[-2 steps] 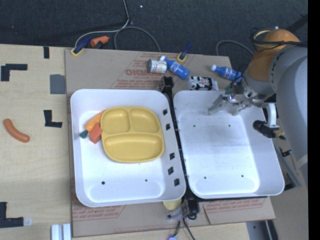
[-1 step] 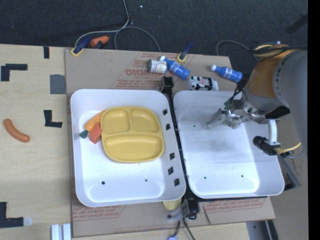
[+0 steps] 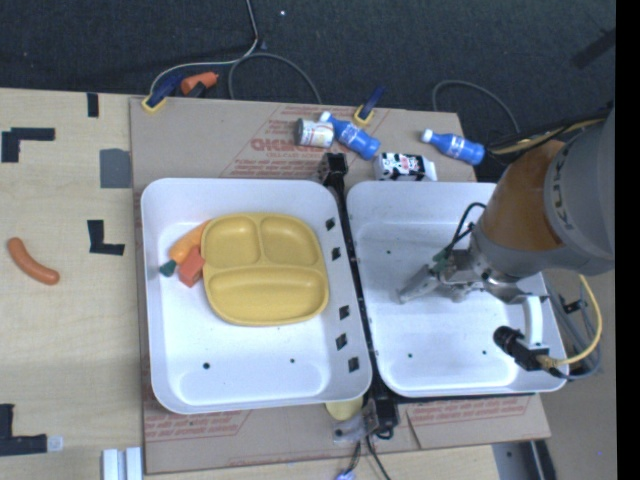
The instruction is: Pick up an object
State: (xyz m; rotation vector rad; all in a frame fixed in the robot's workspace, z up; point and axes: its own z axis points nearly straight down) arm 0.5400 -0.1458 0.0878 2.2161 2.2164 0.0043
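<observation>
Camera view, jaws in right bin (image 3: 440,358), grip unclear, yellow plate (image 3: 265,268) well apart in left bin (image 3: 240,378)

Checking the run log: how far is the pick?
Done: the arm has reached into the right bin. In hand: nothing visible; the pincer is low over bare bin floor. Left: the whole pick; the yellow tray and carrot sit in the left bin.

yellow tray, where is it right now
The yellow tray lies in the left bin, toward its upper middle, with a carrot touching its left edge.
</observation>
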